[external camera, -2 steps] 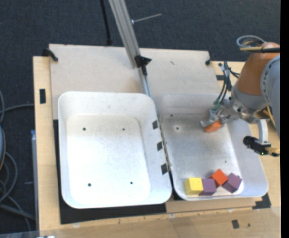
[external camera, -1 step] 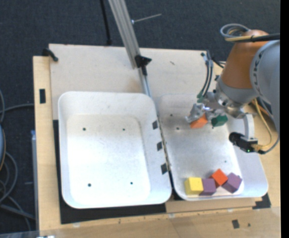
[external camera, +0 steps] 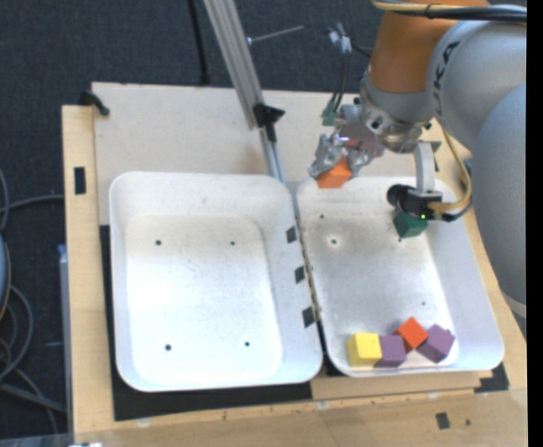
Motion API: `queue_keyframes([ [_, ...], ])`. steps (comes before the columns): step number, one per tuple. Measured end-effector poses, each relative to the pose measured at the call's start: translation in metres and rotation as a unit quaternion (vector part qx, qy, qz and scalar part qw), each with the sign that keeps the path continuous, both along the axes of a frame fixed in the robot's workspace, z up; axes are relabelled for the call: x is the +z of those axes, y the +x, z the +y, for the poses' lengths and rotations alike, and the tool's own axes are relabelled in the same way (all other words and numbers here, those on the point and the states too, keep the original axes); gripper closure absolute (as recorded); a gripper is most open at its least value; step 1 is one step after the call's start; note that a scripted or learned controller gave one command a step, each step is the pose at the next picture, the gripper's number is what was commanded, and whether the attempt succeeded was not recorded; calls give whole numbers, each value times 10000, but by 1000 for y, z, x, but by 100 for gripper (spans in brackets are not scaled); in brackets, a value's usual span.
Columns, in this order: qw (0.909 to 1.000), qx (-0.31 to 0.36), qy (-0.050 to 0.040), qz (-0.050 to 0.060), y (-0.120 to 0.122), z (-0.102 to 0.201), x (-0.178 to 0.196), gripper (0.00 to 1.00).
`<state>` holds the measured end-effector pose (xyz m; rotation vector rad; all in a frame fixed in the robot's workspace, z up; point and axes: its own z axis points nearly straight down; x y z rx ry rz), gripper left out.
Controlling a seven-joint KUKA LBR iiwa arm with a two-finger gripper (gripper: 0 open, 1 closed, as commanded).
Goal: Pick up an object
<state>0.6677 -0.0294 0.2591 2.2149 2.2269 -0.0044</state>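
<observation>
Two white bins point(external camera: 206, 277) sit on the wooden surface point(external camera: 173, 128). Above the right bin's far edge, the claw point(external camera: 334, 164) grips an orange block point(external camera: 334, 175). Well below it lie yellow point(external camera: 365, 347), purple point(external camera: 436, 343) and orange blocks point(external camera: 411, 331).

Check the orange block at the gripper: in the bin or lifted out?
Lifted. The orange block sits between the fingers of the gripper, above the far rim of the right bin, apart from the blocks at the near edge.
</observation>
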Motion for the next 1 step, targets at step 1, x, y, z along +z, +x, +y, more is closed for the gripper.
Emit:
queue_keyframes([
  [1,10000,15,21,24,-35,72,-49,100],
])
